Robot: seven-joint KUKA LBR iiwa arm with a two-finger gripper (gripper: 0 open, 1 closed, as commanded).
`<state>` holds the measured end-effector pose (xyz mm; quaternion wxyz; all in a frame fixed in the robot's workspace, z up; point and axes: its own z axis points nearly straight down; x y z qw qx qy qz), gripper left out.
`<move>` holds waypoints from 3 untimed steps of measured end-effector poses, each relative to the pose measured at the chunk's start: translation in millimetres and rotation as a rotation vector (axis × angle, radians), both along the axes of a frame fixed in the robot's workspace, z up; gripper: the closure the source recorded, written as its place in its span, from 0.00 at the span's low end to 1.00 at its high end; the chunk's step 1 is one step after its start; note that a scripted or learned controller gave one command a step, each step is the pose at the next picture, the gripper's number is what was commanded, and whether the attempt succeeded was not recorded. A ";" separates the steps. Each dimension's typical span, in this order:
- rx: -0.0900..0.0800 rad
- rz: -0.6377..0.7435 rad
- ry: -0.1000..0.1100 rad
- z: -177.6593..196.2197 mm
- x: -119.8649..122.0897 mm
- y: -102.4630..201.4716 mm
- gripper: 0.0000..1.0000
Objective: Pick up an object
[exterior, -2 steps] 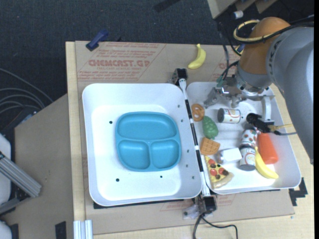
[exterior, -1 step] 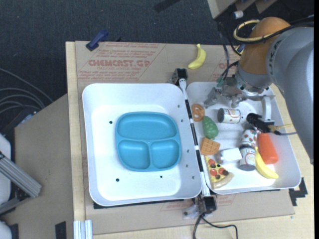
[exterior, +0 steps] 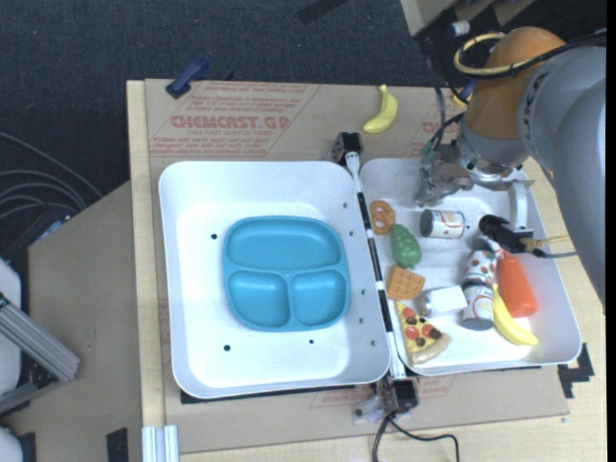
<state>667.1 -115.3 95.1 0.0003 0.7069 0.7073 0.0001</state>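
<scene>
A: Where is the arm?

B: It reaches in from the right, and the gripper (exterior: 441, 183) hangs over the far end of the right bin (exterior: 553, 340), above the bin floor and just beyond a small can (exterior: 445, 223) lying on its side.

A: Are the fingers holding something?

B: I cannot tell; they are dark and blurred against the wrist, so whether they stand wide or narrow is unclear. Nothing shows between them.

A: What lies in that bin?

B: Along the near-left side a pretzel (exterior: 382, 216), a green vegetable (exterior: 406, 246), a waffle (exterior: 405, 283) and a pizza slice (exterior: 422, 333). Further right an upright can (exterior: 477, 296), an orange bottle (exterior: 516, 285) and a banana (exterior: 513, 326) at the front, the banana touching the bottle's lower end. A white block (exterior: 445, 301), perhaps a box, sits beside the upright can.

A: And the left bin?

B: The left bin (exterior: 183, 258) carries a blue divided plate (exterior: 285, 269). A second banana (exterior: 381, 114) lies on the desk (exterior: 245, 123) beyond the bins
</scene>
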 end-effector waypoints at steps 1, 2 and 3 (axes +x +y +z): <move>0.000 0.000 0.000 -0.1 -0.1 0.0 0.00; 0.000 -0.001 0.002 -10.5 -0.8 -2.9 0.00; 0.000 0.000 0.002 -10.3 -0.6 -4.4 0.00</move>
